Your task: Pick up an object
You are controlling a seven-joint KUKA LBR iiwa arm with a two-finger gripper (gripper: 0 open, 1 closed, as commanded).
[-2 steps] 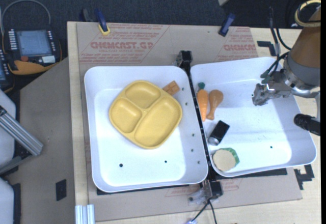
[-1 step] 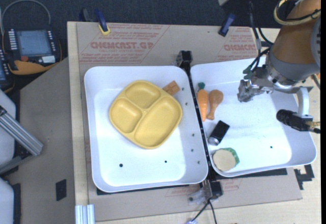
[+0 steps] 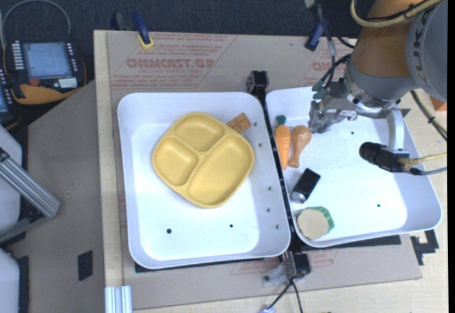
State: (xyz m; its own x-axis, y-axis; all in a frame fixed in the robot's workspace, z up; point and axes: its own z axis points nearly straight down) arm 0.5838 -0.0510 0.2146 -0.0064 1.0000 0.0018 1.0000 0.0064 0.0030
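Tool hangs low over the right bin, just beside the carrot and a tan drumstick-like piece. Finger spacing cannot be told; apparently nothing held. Yellow divided plate occupies left bin.

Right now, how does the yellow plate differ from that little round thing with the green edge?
The yellow divided plate is far bigger than the round green-edged piece. The plate has three compartments; the piece looks flat and plain. The plate lies mid-bin on the left; the piece sits in the right bin's near corner. Both lie flat in white bins.
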